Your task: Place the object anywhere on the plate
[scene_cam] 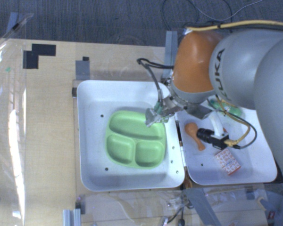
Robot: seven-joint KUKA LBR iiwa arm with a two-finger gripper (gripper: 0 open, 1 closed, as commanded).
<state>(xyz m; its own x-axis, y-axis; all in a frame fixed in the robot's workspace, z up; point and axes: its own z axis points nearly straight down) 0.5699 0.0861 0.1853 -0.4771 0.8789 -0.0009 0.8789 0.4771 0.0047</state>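
Two white bins sat side by side on the counter (42, 140): the left bin (92, 126) held a green three-compartment plate (132, 142), its sections bare, so the placing looked undone. The pincer (156, 115) hovered over the plate's upper right rim; what it held I could not tell. An orange spoon-like object (195, 134) and a small patterned packet (227, 161) lay in the right bin (254, 173).

Bulky grey arm (254, 65), orange band (195, 65), black "KUKA" lettering, black and yellow cables (240, 135).
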